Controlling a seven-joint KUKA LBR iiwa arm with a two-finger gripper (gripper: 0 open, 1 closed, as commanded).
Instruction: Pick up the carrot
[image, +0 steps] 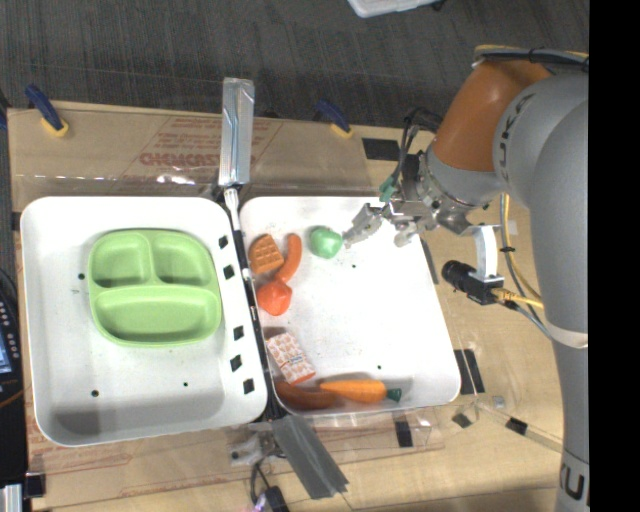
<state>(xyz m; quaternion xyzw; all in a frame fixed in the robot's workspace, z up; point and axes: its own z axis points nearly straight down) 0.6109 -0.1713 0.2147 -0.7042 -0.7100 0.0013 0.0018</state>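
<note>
In the camera view, the carrot (352, 390) is seen lying in the lower part of the right bin (420, 300), close against the bin's bottom wall, a little right of the frame's centre and low in the frame. Its long axis is laid almost level across the picture, with the green stub pointed toward the right and the orange body tapering toward the left. A darker, reddish sausage-like piece (305, 397) is pressed against its left end, and a small printed packet (288, 358) is set just above and to the left of that.

The gripper (378, 224) is found in the upper part of the same bin, at the upper right of centre, with its two fingers spread moderately apart and nothing held between them. One fingertip is placed just beside a green rounded toy (324, 242), apparently without touching it.

The carrot is therefore judged to lie almost straight down the frame from the gripper, well apart from it, across the bare white floor of the bin. For a clean grasp, the fingers would probably have to be closed across the carrot's short width, and crowding by the bottom wall and the reddish piece is to be expected.

In the left bin (50, 330), a green divided plate (155, 285) is seen.
</note>
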